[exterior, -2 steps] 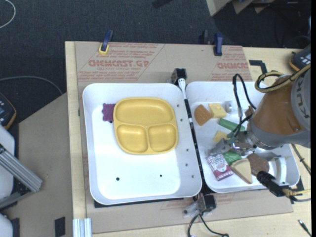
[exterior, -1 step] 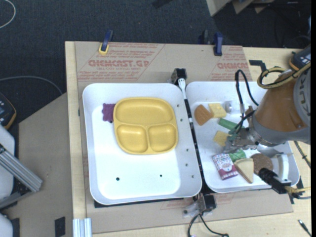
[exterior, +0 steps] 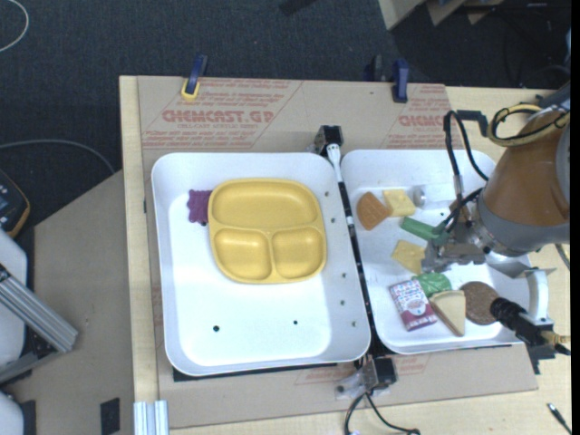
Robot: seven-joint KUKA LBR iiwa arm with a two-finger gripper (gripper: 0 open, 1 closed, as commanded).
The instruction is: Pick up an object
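Two bins: left bin and right bin, side by side on a brown board
Left bin: yellow tray with three sections, purple item touching its left edge
Right bin: brown round, yellow block, green piece, yellow wedge, red packet, tan wedge, dark disc, green scrap
Arm: comes in from right, covers right side of right bin
Gripper: low over right bin, between green piece and green scrap, beside yellow wedge; cannot tell its state or whether it grips anything
Clutter: items packed close around gripper, cables looping above arm
Board edge: yellow clamp, blue clamp
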